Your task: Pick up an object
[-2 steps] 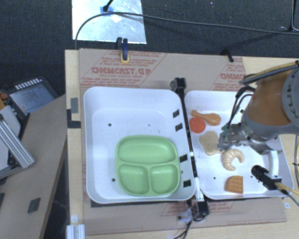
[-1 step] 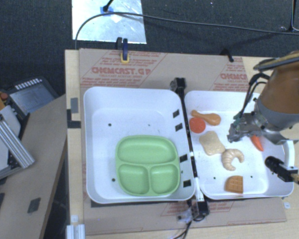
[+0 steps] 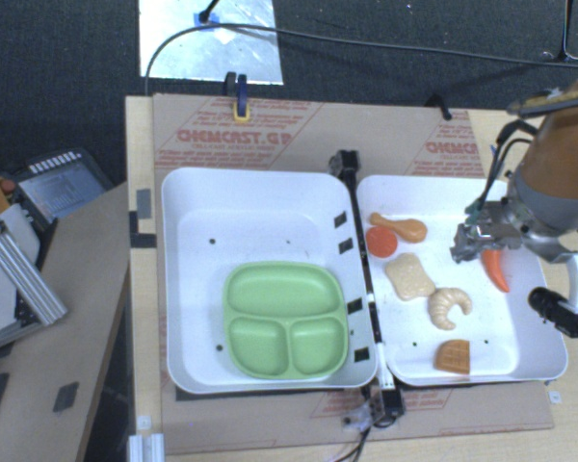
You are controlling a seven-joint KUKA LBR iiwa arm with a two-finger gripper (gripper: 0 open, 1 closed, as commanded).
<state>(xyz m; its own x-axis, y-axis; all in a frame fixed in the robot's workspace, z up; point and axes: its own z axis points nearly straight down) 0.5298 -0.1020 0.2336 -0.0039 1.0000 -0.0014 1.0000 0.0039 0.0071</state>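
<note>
Nearest the camera: tabletop (image 3: 106, 287), tan board under printed cardboard. Two shallow white bins. Left bin (image 3: 188, 210) holds one green three-compartment plate (image 3: 285, 318), smooth plastic. Right bin (image 3: 535, 349) holds six food pieces: drumstick (image 3: 401, 226), red round piece (image 3: 381, 243), pale bread slice (image 3: 409, 277), croissant (image 3: 449, 305), brown wedge (image 3: 453, 356), orange-red carrot-like piece (image 3: 498, 269). End effector (image 3: 470, 242) hangs over right bin beside that carrot piece; finger opening cannot be told.
</note>
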